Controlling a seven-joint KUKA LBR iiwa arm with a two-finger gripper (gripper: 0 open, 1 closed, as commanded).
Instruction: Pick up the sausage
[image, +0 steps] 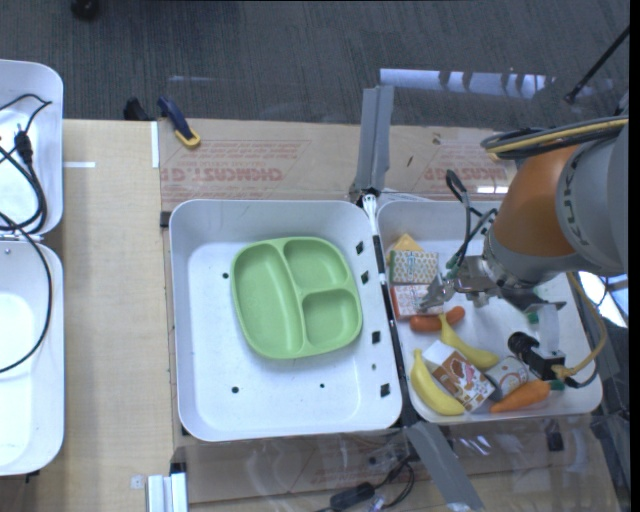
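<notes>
You've got the gripper (440, 296) low in the right bin (585, 400), arm (560, 215) reaching in from the right with the orange band tilted down over the bin's middle. The sausage (440, 321) lies just below the fingertips, near the bin's left wall: a short reddish-orange link, glossy, rounded at the ends, lying roughly flat and angled slightly up to the right. Can't tell whether the metal tips touch it or hang just above; from this slant they overlap. Finger state: can't tell, the tips read as one grey cluster against clutter, so don't count on a grasp. My read is the wrist sits here because the program is lining up a top-down pinch on the sausage. It's a cramped spot: a printed carton (414, 268) sits just above the sausage, a red-and-white packet (409, 299) is just left, touching or nearly so, and a banana (436, 390) curves below, with a second yellow piece (468, 349) just beside the sausage's lower right. A snack box (463, 381) and a carrot (522, 397) lie further down the bin, well out of the way. The left bin (195, 310) holds the green divided plate (297, 296). Risk as I see it: round, slick shape, likely to roll or squirt out of a pinch, and the fingers may snag the packet instead.
</notes>
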